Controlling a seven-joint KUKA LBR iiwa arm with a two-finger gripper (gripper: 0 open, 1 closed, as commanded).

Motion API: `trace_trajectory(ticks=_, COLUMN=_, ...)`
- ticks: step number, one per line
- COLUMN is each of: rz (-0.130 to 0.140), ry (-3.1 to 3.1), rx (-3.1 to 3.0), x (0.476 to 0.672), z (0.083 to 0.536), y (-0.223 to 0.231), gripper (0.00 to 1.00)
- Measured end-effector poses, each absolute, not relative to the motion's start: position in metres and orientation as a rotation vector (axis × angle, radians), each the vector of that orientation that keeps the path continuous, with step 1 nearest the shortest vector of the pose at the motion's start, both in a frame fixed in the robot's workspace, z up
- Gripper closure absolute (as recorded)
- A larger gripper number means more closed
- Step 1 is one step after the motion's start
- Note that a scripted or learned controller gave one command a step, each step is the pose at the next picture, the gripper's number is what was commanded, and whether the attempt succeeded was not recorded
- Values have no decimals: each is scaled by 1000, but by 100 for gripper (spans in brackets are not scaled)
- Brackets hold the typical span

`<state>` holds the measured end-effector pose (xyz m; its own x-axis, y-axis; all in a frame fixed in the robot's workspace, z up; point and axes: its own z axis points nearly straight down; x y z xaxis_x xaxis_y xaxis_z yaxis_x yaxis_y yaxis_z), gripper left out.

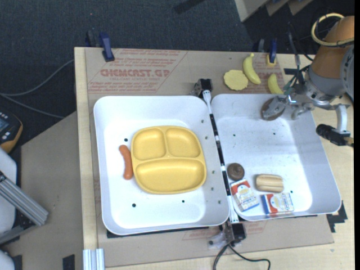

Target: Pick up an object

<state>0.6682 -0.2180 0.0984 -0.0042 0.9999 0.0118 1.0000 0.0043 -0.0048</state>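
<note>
Beside the pincer [279, 107], a grey disc [270, 111]

Lying flat in the right white bin [315, 151], near edge: round brown cookie-like disc [235, 170], tan oblong bread roll [269, 183], two small red-white-blue cartons [245, 196] [277, 203]. In the left white bin [107, 151]: yellow three-compartment plastic plate [167, 159], orange sausage [126, 162] just left of it.

Both bins, left [107, 167] and right [315, 156], are smooth white plastic with a soft sheen. The divided yellow tray [167, 159] is glossy moulded plastic. The bench top [84, 145] looks like matt brown board, printed in red. The floor covering [50, 21] is dark, rough-textured carpet. The two small cartons [261, 200] have glossy printed surfaces.
</note>
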Motion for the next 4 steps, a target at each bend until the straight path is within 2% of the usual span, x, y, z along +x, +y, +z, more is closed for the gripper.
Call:
trace_trajectory(ticks=1, rz=-6, ry=-2229, rx=-2227, x=668, z=159, y=-224, gripper=0)
trace_trajectory(ticks=2, rz=-4, ry=-2229, rx=-2225, x=668, z=165, y=-224, gripper=100)
trace_trajectory(ticks=3, rz=-2, ry=-2227, rx=-2210, x=667, z=132, y=-132, gripper=100)
trace_trajectory(ticks=4, rz=-1, ry=-2223, rx=-2221, x=667, z=134, y=-139, gripper=0)
